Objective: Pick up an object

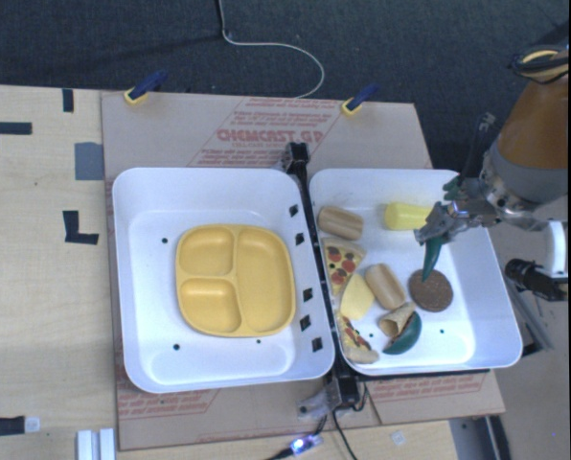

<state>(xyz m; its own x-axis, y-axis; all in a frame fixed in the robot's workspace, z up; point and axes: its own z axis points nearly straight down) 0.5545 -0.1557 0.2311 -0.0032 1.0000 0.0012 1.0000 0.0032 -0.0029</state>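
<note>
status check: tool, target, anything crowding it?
Tool low in right bin, just above brown round piece. Nothing seen gripped. Tan roll and green piece sit close beside.

The light wooden bench (36, 286) carries a brown cardboard sheet (266, 132) printed with red lettering, held at its far edge by two blue-and-yellow clamps (146, 86), one at each far corner of the sheet. On the cardboard rest two shallow white bins side by side: the left bin (137, 257) and, touching it along a black-clipped seam, the right bin (477, 338). Beside the cardboard, black tape marks (6, 136) lie on the bare wood.
</note>
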